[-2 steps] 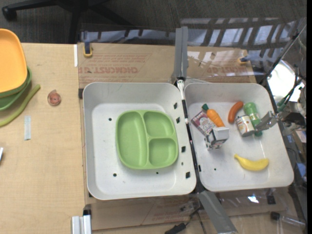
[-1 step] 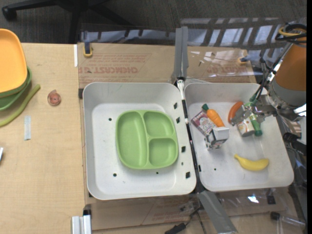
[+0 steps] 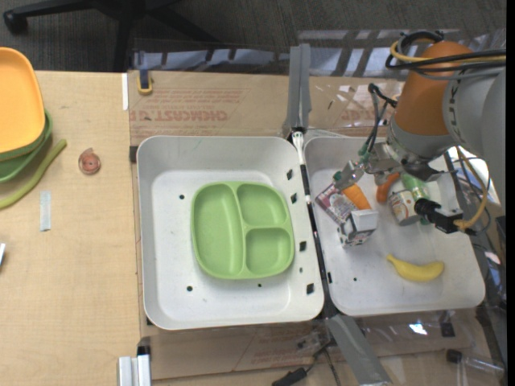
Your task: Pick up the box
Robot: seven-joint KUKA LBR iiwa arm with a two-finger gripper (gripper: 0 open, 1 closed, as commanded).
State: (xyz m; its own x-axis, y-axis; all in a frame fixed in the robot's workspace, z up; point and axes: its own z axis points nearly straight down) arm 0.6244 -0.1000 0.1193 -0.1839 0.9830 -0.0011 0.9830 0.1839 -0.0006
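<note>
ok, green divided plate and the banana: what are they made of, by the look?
Green divided plate: looks like moulded plastic with a matte to satin finish; uniform colour, rounded compartment walls, soft sheen. Banana: can't tell real from plastic replica; smooth, even yellow skin with no spots hints at a toy, but the view is too coarse to settle it.

A robotics lab: cardboard-covered bench (image 3: 201, 107), two white bins (image 3: 153, 240), office chair base (image 3: 105, 6) on carpet.
</note>
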